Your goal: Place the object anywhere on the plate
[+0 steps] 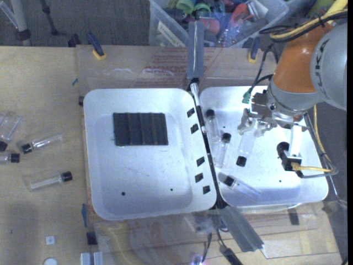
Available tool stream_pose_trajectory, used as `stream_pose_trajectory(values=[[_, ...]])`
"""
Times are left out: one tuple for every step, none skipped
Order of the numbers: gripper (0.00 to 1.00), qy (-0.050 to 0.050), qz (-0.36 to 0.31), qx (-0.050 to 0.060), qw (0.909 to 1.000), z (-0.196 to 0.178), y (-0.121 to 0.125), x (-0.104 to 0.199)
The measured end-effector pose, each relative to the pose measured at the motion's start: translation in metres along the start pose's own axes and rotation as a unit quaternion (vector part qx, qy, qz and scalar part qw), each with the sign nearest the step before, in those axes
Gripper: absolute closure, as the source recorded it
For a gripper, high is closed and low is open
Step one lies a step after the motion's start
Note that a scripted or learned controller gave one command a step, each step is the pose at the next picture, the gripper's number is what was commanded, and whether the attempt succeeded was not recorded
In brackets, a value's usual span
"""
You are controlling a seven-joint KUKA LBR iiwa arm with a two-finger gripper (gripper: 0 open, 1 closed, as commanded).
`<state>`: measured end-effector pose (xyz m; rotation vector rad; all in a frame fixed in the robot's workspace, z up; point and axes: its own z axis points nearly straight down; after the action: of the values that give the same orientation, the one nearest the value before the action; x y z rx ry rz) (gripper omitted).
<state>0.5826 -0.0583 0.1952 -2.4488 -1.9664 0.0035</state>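
Observation:
A black ribbed plate [140, 128] lies flat in the left bin [99, 192], toward its back. Several clear vials with black caps lie in the right bin [309, 189]: one by the divider [211, 123], one beside it [222, 145], one near the front [240, 186]. Another clear vial [243, 148], cap end toward the front, reaches down from right under my gripper [255, 125]. The gripper hangs over the middle of the right bin. Whether that vial is gripped or just lies on the bin floor is unclear.
A metal divider bar [201, 142] with black clips separates the bins. More vials [44, 142] [49, 178] lie loose on the wooden bench at the left. A clear tub of coloured toys [220, 7] stands behind the bins. A yellow cable [311, 171] trails over the right bin.

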Motion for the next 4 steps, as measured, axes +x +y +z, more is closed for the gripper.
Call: stream_pose_trajectory(values=[[1.0,0.0,0.302,0.0,0.9534,0.012,-0.011,0.051],[1.0,0.001,0.481,-0.001,0.8767,-0.025,0.011,0.122],[1.0,0.002,0.545,-0.002,0.8381,-0.172,0.017,0.202],[1.0,0.001,0.546,-0.001,0.8379,-0.143,-0.051,0.238]])
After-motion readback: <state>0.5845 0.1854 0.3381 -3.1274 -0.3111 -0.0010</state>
